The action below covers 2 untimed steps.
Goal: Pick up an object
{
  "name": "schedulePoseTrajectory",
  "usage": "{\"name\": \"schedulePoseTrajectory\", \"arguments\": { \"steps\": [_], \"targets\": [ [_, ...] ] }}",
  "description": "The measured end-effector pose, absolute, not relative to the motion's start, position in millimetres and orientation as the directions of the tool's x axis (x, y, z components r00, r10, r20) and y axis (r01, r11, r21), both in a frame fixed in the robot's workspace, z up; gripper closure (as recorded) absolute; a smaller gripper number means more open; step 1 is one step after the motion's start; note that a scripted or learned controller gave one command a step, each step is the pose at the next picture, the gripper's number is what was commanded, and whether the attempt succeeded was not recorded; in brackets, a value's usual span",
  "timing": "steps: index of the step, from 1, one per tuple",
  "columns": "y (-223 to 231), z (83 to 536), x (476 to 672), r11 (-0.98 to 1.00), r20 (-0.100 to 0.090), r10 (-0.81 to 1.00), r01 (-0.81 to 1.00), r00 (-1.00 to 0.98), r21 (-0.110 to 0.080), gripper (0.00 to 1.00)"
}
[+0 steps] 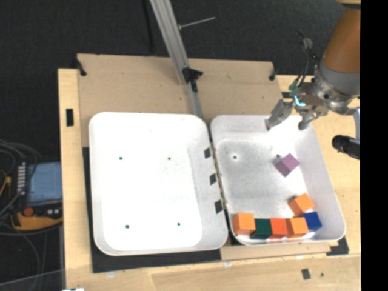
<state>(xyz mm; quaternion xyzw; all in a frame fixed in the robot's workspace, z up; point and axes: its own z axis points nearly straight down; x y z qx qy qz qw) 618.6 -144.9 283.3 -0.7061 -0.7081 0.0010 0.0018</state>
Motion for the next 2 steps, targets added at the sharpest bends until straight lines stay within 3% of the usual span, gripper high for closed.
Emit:
{"name": "schedulePoseTrajectory", "arguments": {
  "steps": [1, 2],
  "targets": [
    [-145, 286, 619.3, 0.004, 0.0, 1.0, 1.0, -0.004, 0.001, 0.0],
    [-144, 240, 611.1, -0.001, -0.002, 1.0, 1.0, 0.001, -0.005, 0.0]
  ]
}}
